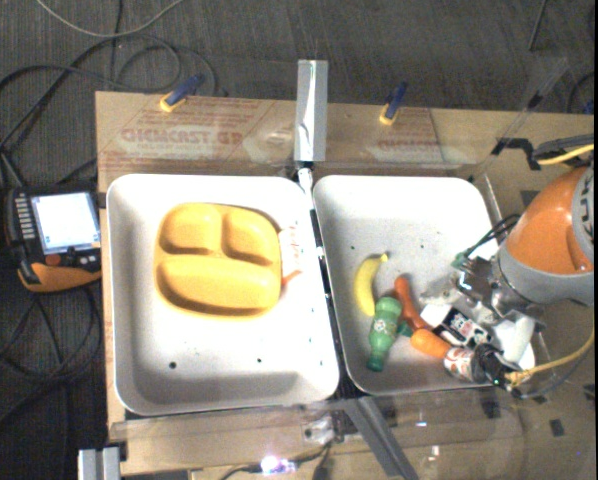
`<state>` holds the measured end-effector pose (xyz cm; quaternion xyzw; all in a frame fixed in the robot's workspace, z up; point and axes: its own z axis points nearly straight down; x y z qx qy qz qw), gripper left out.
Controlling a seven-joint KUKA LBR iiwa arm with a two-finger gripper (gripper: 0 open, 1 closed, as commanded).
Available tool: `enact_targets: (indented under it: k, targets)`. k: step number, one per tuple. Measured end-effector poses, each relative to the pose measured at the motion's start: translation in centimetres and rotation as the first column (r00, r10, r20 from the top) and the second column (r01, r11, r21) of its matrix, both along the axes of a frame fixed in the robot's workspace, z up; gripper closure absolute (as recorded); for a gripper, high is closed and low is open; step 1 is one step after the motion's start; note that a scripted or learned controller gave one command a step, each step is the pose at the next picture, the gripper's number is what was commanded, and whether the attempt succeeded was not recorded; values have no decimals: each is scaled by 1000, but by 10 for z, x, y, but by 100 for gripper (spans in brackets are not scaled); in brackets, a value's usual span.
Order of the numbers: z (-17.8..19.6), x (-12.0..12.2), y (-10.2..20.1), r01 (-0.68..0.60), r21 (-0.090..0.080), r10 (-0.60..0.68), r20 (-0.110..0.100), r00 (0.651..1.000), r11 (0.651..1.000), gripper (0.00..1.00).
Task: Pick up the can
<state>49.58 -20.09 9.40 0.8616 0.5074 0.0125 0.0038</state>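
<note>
The can (460, 362), dark with a red and white label, lies on its side in the front right corner of the right bin (409, 203). My gripper (473, 325) hangs low over that corner, just above and behind the can, under the arm's orange band (549, 233). The gripper's body hides part of the can's far side. I cannot make out anything held.
A banana (367, 283), a green bottle (382, 332) and two orange carrots (409, 306) lie in the right bin just left of the can. The left bin (139, 368) holds a yellow divided tray (219, 258). Cables trail off the bench's front right edge.
</note>
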Motion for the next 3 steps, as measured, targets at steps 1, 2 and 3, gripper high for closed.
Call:
enact_targets:
  k: [1, 2, 3]
  targets:
    - [7, -2, -3, 3, -7, -3, -6, 1000, 1000, 100]
    - [144, 107, -3, -143, -10, 143, -28, 989, 990, 100]
    - [105, 55, -5, -149, -7, 149, -31, 988, 989, 100]
